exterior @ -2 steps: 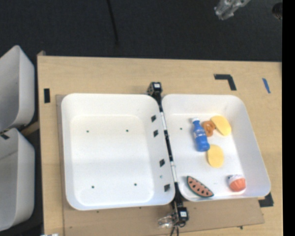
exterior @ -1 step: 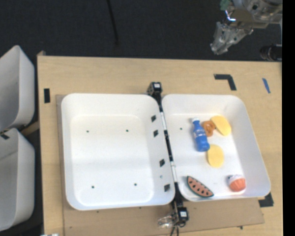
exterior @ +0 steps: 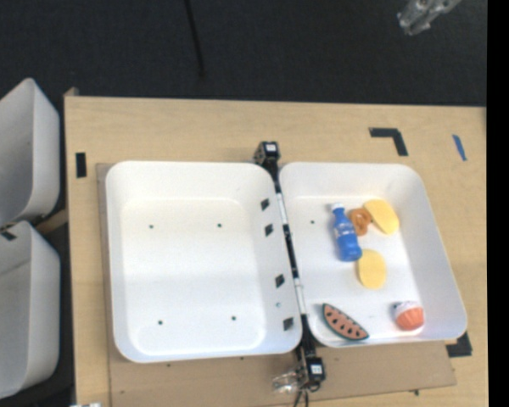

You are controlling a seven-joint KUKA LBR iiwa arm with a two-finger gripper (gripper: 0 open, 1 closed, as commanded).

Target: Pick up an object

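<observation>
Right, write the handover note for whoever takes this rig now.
Gripper: up at the top right, off the bench, away from both bins; too blurred to judge.
Things, all in the right bin: blue bottle, two yellow pieces, a small orange piece beside the bottle, watermelon slice, orange-and-white toy.
Done: nothing picked.
Left: choose one object, descend, grasp, lift.
</observation>
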